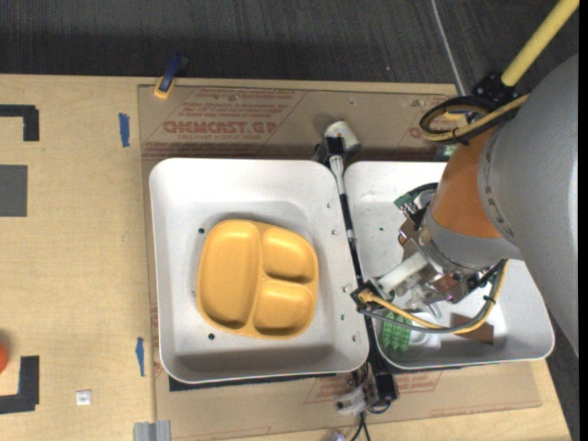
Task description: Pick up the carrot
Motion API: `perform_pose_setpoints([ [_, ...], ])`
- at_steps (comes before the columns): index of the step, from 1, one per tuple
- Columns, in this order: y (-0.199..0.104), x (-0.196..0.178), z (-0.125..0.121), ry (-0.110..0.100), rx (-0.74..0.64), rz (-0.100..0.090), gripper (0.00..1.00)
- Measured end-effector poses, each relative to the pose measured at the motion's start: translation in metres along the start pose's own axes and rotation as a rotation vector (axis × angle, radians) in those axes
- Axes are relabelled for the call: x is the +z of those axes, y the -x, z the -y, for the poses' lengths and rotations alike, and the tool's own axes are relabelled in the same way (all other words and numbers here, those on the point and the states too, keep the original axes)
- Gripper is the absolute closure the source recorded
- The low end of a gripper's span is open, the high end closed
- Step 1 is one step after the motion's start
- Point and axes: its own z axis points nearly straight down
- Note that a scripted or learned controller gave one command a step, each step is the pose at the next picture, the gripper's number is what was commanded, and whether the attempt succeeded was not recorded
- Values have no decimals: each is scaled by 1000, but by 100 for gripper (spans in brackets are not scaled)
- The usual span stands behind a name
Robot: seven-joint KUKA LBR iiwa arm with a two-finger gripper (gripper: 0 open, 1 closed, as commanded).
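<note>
Camera view is showing the grey arm [528, 168] reaching in from the right and hanging over the right bin [533, 333], its orange band sitting just above the wrist. The gripper [430, 288] is pointing down into that bin near its left wall, and the wrist is covering it so much that I cannot tell whether it is open or closed, or whether it is gripping anything. A yellow cable [432, 320] is looping out beneath it. Just below the gripper, a green item [397, 335] is lying against the bin's near left corner. To the right of it, a small brownish-orange piece [480, 334] is peeking out under the arm by the near wall; it may be the carrot, but too little is showing to be sure. The left bin [175, 246] is holding a yellow divided plate [259, 277], which is lying flat at its middle, well apart from the gripper. Both bins are resting side by side, touching, on a cardboard sheet [230, 118].
</note>
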Motion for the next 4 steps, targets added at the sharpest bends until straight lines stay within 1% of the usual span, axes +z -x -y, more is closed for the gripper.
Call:
perform_pose_setpoints([
  [1,0,0,0,1,1,0,0],
  [4,0,0,0,1,1,0,0],
])
